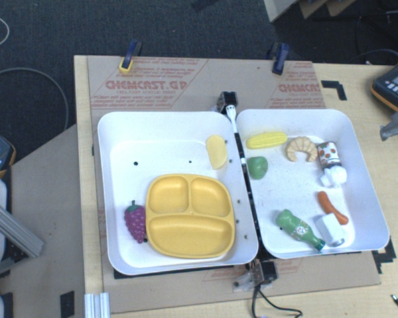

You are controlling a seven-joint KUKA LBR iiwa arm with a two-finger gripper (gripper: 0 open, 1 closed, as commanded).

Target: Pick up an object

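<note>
The right bin (358,144) holds a yellow corn cob (266,140), a croissant (302,148), a round green fruit (257,167), a brown and white toy (330,162), an orange carrot (333,207), a green bottle (298,229) and a white block (332,231). In the left bin (113,151) lie a yellow three-part plate (189,217), purple grapes (136,222) and a pale yellow slice (217,151). A grey tip of my gripper (394,126) pokes in at the right edge, outside the right bin and well away from every object.
Both bins rest on a cardboard sheet (186,85) held by clamps at the back. An orange and black device (393,88) sits at the far right. Cables lie on the dark floor at the left.
</note>
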